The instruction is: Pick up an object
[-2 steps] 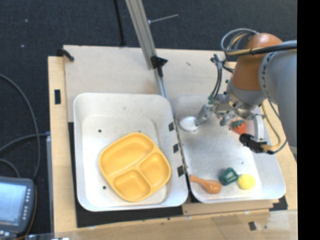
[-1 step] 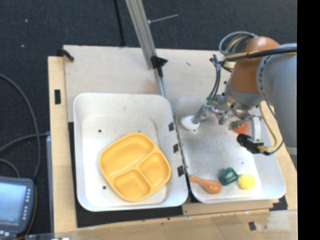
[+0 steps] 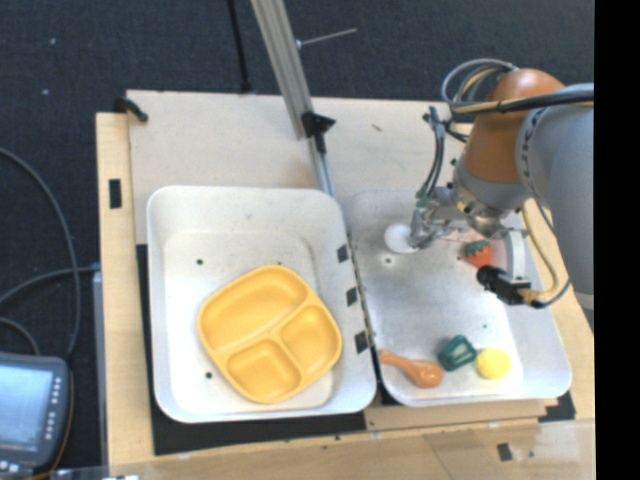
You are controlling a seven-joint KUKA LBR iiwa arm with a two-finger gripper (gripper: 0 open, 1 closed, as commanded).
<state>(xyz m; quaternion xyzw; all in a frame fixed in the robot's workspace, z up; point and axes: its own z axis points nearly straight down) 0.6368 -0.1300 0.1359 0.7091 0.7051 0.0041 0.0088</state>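
Claw (image 3: 420, 230) position comes first: we see it low over the right bin (image 3: 420, 298), at that bin's far side, with a small white object (image 3: 398, 237) just beside it on the side toward the left bin (image 3: 180, 268). We cannot tell from this view whether the claw is apart or together, and nothing visible sits in it.

Candidate objects, all placed relative to the right bin:

1. White object: far end of the bin floor, just beside the claw.
2. Orange-red piece (image 3: 478, 253): close under the wrist at the bin's outer side, partly hidden.
3. Orange spoon-shaped item (image 3: 412, 367): near edge of the bin, lying flat beside the divide between the 2 bins.
4. Green block (image 3: 457, 352): near edge, just outward of the orange item.
5. Yellow ball (image 3: 492, 364): near edge, touching or almost touching the green block.

A yellow divided plate (image 3: 268, 333) lies in the left bin, well apart from the claw.

We judge the white object to be the target in hand. To do the step well, we would centre the claw over it, not beside it, descend until the tips bracket it close to the bin floor, then close and lift straight up. The object is pale against a pale floor, so alignment is hard to confirm; an off-centre close would likely push it away.
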